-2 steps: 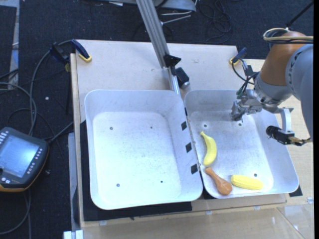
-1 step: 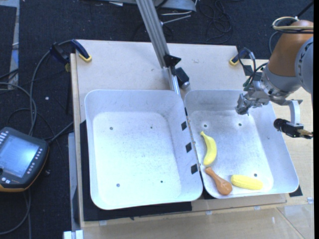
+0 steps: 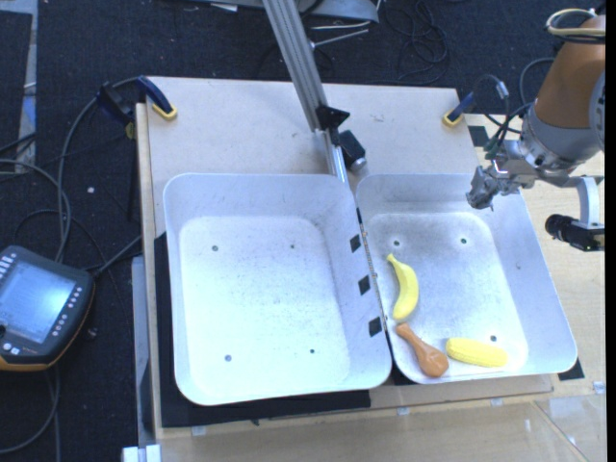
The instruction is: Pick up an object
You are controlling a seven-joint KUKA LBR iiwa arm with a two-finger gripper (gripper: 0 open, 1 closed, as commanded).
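One fixed camera, high above bench [image 3: 241, 123], slanted down, both bins [image 3: 192, 258] framed

arm [image 3: 568, 85]: reaching in from right | gripper [image 3: 481, 195]: pointing down-left

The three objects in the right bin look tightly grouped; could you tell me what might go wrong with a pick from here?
1. The banana, the brown drumstick-shaped toy and the yellow piece lie close together, so a grasp may nudge a neighbour.
2. All sit near the right bin walls, so fingers could strike them.
3. The gripper sits above the far rim, away from the objects.
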